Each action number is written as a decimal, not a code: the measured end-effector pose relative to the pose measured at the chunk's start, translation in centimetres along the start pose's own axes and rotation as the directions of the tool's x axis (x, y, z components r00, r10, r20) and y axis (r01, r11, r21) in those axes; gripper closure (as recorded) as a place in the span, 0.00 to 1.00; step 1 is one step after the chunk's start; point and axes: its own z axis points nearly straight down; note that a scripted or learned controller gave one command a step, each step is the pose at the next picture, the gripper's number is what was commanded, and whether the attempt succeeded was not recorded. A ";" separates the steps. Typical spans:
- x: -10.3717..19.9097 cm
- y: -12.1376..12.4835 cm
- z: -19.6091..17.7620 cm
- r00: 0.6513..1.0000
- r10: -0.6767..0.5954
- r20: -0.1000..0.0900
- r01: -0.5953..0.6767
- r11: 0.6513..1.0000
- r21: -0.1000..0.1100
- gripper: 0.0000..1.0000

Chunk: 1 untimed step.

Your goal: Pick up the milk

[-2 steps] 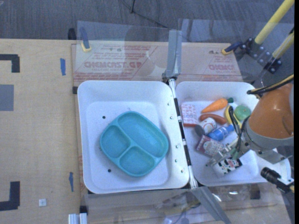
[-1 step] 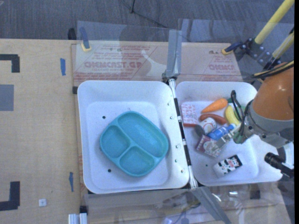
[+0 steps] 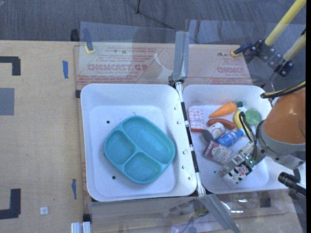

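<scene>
On the far left is the flat tan wooden bench top. It has black tape marks and small bits of blue tape on it.

Next comes the left shallow white plastic bin, in the middle of the frame. A light blue plastic plate with three sections lies flat inside it, a little below the bin's middle.

Just to the right, touching side by side, is the right shallow white plastic bin. The small white milk carton with red print lies at the upper left of this bin, close to the wall between the two bins. Right of the carton are an orange toy carrot and a red-brown toy sausage. Below them are a small blue and white bottle and a flat pink packet. Further right are a yellow toy banana and a round green thing.

The grey and black robot gripper is low in the bin's lower right part, just beside the pink packet and well apart from the milk carton. I cannot tell if it is open or closed. The milk carton is not in it.

The grey arm with its orange band fills the right edge. Yellow rods show in the upper right corner.
</scene>
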 end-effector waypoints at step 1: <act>-0.4 0.0 -1.1 1.000 0.006 0.011 -0.006 1.000 -0.006 1.00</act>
